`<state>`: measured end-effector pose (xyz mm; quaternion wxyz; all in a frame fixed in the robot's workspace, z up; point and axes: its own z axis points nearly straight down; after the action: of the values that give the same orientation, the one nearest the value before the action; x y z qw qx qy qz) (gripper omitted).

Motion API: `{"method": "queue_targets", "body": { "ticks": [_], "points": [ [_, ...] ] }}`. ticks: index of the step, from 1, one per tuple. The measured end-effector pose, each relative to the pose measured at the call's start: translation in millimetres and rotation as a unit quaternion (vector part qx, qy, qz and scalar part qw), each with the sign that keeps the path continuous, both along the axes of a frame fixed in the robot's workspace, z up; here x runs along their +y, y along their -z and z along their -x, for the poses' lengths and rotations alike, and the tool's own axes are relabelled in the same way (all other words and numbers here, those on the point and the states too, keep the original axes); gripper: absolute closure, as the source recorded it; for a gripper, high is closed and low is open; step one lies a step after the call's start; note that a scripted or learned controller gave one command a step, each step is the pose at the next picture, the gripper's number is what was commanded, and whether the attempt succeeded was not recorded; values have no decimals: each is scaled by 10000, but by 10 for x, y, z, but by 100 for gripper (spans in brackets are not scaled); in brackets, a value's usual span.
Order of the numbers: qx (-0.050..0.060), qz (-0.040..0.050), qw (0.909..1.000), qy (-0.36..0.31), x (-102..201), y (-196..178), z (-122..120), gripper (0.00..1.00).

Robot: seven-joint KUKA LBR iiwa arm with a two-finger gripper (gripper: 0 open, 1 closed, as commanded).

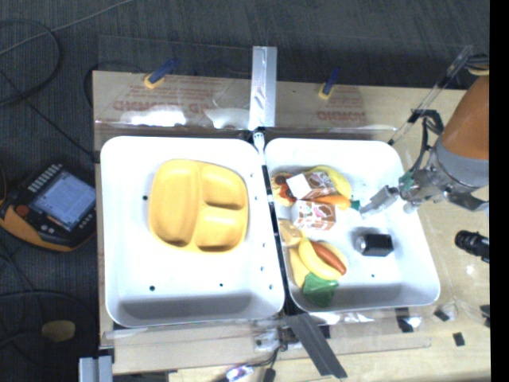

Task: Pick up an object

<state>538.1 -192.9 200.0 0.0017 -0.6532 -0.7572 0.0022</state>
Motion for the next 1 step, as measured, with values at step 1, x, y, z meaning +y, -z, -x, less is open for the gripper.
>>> {"method": "queue_targets", "body": {
  "ticks": [1],
  "points": [
    [4, -6, 9987, -500, 341, 521, -626, 0]
  ]
}}
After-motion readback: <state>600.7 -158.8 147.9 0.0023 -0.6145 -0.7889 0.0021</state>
